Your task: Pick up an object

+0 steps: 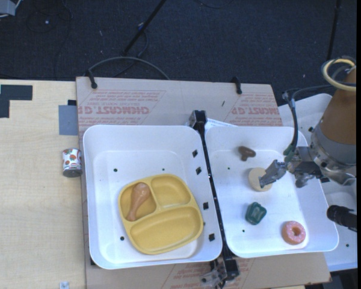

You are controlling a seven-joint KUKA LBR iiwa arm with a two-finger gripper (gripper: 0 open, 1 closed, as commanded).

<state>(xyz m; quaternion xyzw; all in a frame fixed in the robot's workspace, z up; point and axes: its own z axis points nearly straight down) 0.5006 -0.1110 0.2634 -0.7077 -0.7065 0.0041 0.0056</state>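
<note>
Nearest the camera, a pink ring-shaped doughnut (294, 232) is lying flat in the right bin (316, 245), close to that bin's near right corner. Just beyond it toward the bin's middle, a small dark green pepper (256, 213) is resting with its long axis running roughly from the near edge toward the far edge, tilted a little. A cream-coloured round disc (259, 179) is sitting in the middle of the same bin; being round, it is pointing no particular way. The gripper (272, 174) is reaching in from the right edge of the bin, and one grey finger (274, 172) is lying over the right rim of the disc; whether the jaws are apart or together cannot be told, nor whether the disc is between them. A small brown lump (246, 153) is lying toward the far edge, its long axis running roughly left to right. These three neighbours are each standing well apart from the disc.

In the left bin (102, 155), a yellow divided plate (168, 230) is occupying the near right part, and a tan drumstick (138, 200) is lying in its left compartment, thick end toward the far edge. A small patterned can (71, 162) is lying on the bench (30, 203) just beside the left bin's left edge.
</note>
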